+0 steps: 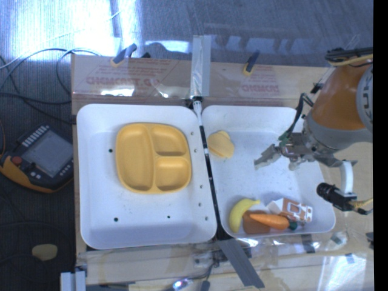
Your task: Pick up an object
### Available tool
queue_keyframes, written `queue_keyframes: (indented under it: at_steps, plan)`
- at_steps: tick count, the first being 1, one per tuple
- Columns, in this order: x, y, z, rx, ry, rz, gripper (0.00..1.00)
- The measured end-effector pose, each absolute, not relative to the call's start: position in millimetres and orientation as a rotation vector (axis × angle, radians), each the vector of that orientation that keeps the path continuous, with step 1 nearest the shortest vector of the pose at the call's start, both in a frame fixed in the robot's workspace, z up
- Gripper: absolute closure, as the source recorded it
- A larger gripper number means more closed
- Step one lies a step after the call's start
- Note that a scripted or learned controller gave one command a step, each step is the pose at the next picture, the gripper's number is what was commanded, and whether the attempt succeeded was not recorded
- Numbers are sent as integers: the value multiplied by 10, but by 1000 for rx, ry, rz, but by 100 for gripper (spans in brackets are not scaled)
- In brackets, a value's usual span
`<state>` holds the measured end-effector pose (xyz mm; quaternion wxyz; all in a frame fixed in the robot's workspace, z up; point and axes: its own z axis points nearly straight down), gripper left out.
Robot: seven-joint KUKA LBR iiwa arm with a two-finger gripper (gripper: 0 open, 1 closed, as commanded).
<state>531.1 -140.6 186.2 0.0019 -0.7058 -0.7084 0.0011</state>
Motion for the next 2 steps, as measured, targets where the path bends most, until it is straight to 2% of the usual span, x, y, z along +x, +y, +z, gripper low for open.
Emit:
queue_keyframes:
  at_steps: [1,2]
  plan:
    - [5025,-1011,929,-2075,-2361,-1,0]
    - [5751,-1064,895,-2038,-2406,-12,0]
